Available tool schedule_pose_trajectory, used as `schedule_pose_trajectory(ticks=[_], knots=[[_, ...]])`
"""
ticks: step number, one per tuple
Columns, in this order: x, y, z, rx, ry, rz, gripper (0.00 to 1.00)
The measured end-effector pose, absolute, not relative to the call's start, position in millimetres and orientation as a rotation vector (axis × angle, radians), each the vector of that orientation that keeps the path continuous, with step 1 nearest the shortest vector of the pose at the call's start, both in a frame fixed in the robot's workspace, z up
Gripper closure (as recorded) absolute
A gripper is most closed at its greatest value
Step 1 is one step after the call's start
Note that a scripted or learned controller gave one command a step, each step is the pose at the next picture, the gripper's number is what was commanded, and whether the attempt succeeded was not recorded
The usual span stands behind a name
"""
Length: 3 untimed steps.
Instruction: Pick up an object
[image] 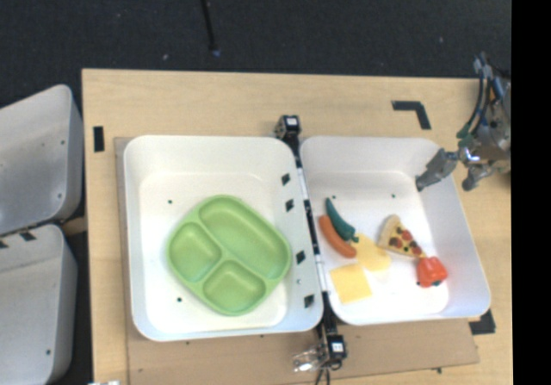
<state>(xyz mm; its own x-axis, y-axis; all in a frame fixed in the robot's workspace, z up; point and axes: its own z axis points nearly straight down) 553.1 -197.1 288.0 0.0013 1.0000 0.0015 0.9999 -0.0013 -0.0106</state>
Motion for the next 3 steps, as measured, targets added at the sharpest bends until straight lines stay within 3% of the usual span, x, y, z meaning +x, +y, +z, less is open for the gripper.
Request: schedule_pose_trajectory(ticks=[1,3], knots=[[554.8,-197,294,-2.220,-2.224,0.002,0.00],[556.0,-199,187,-2.221,-2.218,0.005,0.00]])
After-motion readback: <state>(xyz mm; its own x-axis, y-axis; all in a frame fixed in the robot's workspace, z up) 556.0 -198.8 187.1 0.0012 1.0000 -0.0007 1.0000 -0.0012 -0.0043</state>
